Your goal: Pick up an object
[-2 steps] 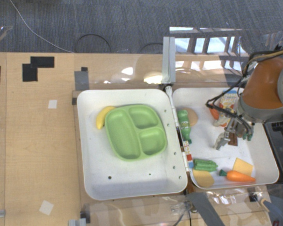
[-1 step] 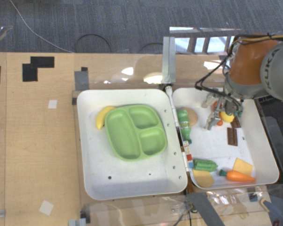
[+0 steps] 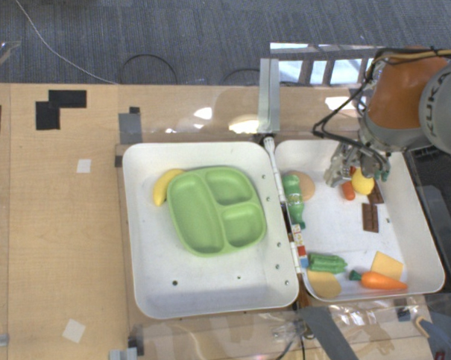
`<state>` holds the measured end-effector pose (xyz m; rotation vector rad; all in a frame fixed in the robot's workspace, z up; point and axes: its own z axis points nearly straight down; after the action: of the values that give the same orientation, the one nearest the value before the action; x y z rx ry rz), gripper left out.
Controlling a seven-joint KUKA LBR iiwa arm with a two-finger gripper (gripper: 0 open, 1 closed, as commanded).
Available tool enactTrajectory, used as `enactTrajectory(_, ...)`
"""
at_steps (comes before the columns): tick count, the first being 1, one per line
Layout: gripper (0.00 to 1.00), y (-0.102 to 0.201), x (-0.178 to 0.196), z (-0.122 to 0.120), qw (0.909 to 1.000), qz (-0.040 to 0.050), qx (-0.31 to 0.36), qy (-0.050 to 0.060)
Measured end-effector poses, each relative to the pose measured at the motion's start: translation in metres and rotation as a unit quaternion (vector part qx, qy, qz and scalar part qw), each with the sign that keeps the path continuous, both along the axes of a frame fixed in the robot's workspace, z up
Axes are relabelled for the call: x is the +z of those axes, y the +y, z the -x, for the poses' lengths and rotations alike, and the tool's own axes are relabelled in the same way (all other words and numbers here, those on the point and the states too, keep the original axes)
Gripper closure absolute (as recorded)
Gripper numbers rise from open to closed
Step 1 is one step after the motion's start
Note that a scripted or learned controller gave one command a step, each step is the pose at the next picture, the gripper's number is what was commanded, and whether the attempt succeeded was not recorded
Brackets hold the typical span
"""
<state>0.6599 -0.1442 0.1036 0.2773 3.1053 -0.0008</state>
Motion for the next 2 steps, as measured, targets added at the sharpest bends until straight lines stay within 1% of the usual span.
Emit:
enactTrajectory(1,1.00,-0.0453,0.0865,-0.0018,0.9828,0.0045,0.185,0.003)
enactTrajectory(2,0.00,-0.0434,0.0836,-0.0012,0.9826,0.0029,0.186,0.005)
